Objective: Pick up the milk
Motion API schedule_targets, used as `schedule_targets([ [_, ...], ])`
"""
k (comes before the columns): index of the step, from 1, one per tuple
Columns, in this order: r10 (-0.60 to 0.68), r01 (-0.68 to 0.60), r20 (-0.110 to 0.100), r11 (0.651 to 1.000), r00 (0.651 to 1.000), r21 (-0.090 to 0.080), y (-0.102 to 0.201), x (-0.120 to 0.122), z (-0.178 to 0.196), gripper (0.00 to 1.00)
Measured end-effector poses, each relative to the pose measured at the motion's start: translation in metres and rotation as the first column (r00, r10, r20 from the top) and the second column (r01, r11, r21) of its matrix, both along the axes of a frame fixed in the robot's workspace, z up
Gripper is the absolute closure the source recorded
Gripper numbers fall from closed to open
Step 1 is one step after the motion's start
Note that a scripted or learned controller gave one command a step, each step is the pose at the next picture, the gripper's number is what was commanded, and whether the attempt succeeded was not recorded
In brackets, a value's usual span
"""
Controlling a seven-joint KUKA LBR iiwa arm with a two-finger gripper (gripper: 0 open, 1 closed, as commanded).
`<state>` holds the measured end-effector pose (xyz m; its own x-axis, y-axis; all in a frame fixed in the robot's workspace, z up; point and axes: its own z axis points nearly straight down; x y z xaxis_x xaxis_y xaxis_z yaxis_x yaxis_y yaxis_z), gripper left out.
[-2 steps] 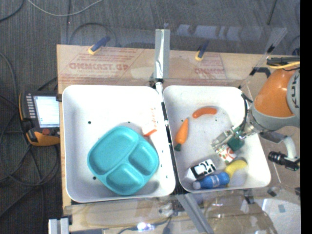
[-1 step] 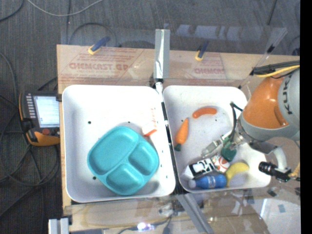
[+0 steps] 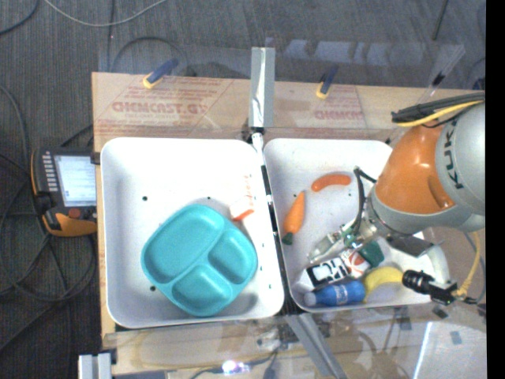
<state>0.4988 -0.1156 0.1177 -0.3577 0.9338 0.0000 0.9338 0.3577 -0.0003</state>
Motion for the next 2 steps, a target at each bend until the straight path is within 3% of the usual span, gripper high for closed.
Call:
schedule_targets([
  [1,0.086,-0.086,-0.001,0.996,0.996,0.000,0.027,-0.002,0.065,0.00],
  [2,0.204,-0.204,0.018,0.979,0.979,0.001,-0.013,-0.008,-0.003,0.00],
])
